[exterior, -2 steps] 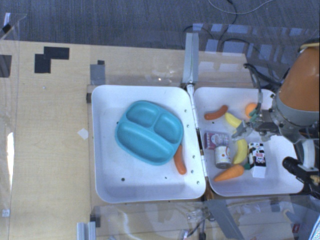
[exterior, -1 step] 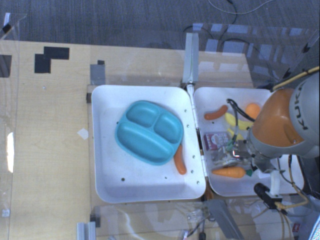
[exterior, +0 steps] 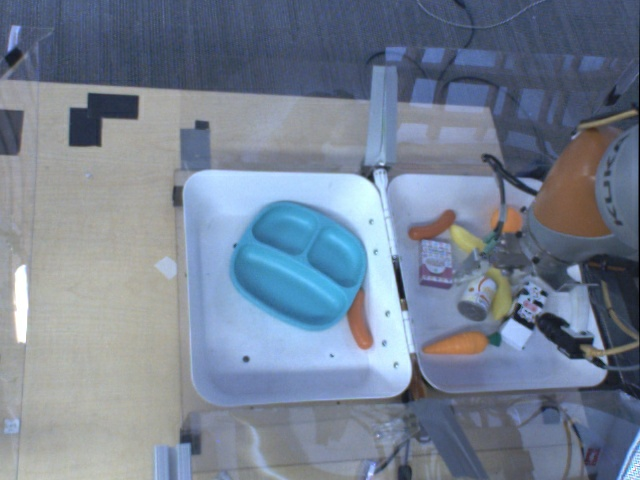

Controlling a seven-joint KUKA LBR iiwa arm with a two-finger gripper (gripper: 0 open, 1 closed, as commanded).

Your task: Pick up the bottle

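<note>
Bottle (exterior: 477,295) amid carrot (exterior: 456,344), banana (exterior: 499,293)

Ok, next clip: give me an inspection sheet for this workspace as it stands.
Surface: wooden bench bearing a left bin and a right bin.
Job's things: small bottle lying in the right bin.
Clutter: blue divided plate and sausage in the left bin; carrot, sausage, small carton, yellow pieces in the right.
Gripper: over the right bin, beside the bottle; grip unclear.
Cables: black wires on the arm; one on the floor.
Surroundings: grey carpet.
</note>
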